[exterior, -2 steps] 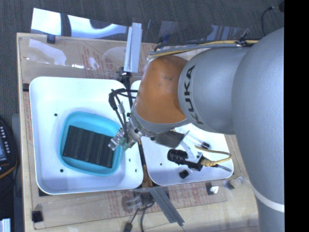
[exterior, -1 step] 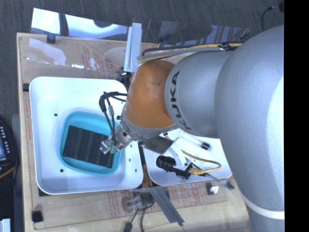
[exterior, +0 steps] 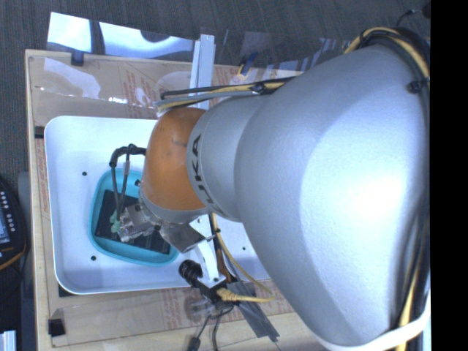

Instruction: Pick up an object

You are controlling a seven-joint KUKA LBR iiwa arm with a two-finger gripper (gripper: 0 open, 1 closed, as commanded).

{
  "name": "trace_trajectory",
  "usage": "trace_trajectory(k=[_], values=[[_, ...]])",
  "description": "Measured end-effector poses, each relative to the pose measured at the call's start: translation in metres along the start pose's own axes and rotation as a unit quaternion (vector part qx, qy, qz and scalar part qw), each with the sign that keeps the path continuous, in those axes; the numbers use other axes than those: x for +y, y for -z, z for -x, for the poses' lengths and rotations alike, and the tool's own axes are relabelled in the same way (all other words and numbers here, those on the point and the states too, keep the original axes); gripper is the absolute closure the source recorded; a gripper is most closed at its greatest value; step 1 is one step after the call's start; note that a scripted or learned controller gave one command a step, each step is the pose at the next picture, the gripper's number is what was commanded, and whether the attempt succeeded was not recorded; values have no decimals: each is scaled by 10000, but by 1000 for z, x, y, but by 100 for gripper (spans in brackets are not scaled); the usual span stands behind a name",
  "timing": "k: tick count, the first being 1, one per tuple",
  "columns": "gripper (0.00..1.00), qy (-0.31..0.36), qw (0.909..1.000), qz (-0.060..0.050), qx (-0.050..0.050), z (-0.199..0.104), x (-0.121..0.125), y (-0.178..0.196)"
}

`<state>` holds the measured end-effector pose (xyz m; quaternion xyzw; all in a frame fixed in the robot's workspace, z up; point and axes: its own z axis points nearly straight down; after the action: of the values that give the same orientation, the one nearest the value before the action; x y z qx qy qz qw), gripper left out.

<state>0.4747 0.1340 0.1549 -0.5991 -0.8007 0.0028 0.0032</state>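
Note:
A light blue tray-like object [exterior: 104,209] with a dark inside lies in the left white bin [exterior: 66,196]. My gripper [exterior: 126,224] reaches down into that blue object, right over its dark middle. The big grey arm with its orange band [exterior: 172,163] covers the right half of the blue object and hides most of the gripper.
The arm hides the right bin and most of the bench. The left bin's white floor shows to the left of and below the blue object. A clear plastic sheet [exterior: 110,86] lies along the bench's far edge.

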Motion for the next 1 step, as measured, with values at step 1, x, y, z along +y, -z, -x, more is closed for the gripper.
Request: trace_trajectory(k=[1], values=[[100, 456, 9990, 36, -4, -22, 21, -60]])
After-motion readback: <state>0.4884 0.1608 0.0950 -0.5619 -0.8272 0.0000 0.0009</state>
